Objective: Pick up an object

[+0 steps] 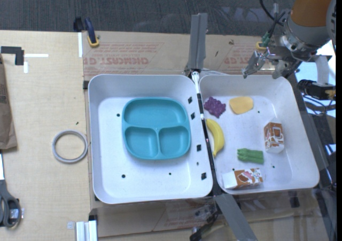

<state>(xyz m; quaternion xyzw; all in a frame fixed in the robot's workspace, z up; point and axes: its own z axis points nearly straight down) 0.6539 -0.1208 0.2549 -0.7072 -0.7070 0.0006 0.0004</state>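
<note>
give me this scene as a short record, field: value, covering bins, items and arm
left bin: holds a teal three-compartment plastic tray
right bin: purple grape bunch, yellow wedge-shaped piece, yellow banana, green pepper-like piece, two small red-and-white cartons
gripper: above the right bin's far rim, holding nothing
bench left: grey tape ring

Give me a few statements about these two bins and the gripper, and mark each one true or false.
1. The blue tray lies in the left bin. True.
2. The banana rests on the tray. False: it lies in the right bin, by the divider.
3. The gripper holds the grapes. False: it is open, above the right bin's far rim, with nothing between its fingers.
4. Two cartons are in the right bin. True.
</note>
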